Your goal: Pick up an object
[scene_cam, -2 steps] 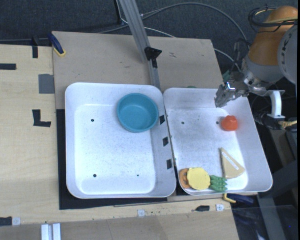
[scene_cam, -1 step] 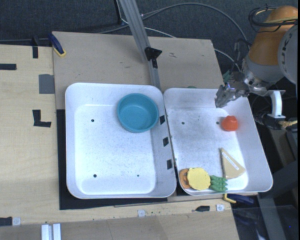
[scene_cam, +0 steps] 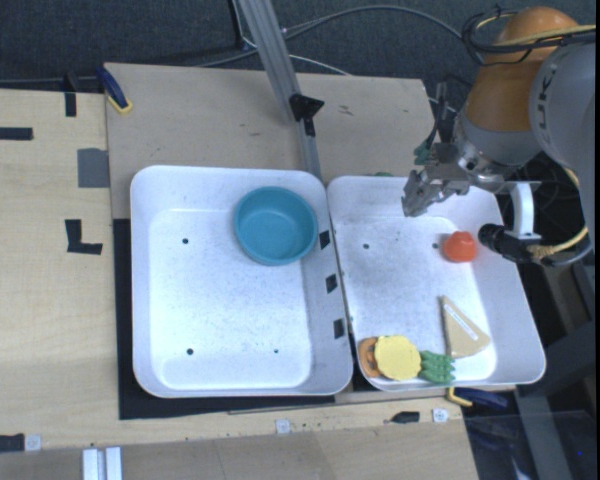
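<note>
Camera view from above: 2 white bins. Over the right bin (scene_cam: 500,268) hangs the gripper (scene_cam: 416,206), nothing between its nearly closed fingers. An orange ball (scene_cam: 460,247) lies near it (not touching). A blue bowl (scene_cam: 275,225) occupies the left bin (scene_cam: 180,298).

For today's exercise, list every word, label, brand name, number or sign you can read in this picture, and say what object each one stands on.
No readable text.
The blue bowl, orange ball, yellow piece, green piece and tan wedge carry no lettering.
The black tape marks on the bench are plain shapes, not characters.
The arm's casing shows nothing legible.
</note>
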`<move>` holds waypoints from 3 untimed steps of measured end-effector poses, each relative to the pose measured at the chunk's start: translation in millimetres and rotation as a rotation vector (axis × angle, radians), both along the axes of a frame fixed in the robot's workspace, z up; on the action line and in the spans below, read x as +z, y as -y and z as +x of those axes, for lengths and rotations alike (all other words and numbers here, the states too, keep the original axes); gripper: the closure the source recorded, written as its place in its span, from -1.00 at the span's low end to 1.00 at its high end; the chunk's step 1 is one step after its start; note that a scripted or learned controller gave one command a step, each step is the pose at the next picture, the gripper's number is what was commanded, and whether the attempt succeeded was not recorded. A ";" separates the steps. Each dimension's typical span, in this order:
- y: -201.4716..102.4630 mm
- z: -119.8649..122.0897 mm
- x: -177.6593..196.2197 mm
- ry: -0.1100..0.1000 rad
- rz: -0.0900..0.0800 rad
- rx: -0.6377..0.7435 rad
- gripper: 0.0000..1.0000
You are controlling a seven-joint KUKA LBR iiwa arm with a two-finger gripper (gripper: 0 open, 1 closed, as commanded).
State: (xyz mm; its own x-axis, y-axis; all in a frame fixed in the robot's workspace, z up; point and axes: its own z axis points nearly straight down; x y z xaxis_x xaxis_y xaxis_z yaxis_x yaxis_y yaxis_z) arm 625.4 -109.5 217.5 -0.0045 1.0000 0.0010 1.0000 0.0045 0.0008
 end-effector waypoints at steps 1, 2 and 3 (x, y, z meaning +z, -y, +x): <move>-54.4 0.5 -5.9 -0.002 0.000 0.000 1.00; -112.1 -6.7 8.1 -0.001 0.000 0.000 1.00; -159.6 -15.1 18.7 -0.001 0.000 0.000 1.00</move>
State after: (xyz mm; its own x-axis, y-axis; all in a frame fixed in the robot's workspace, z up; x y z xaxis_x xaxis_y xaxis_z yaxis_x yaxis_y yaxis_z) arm 610.3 50.1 236.2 -0.0043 1.0000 0.0009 1.0000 0.0043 -0.0001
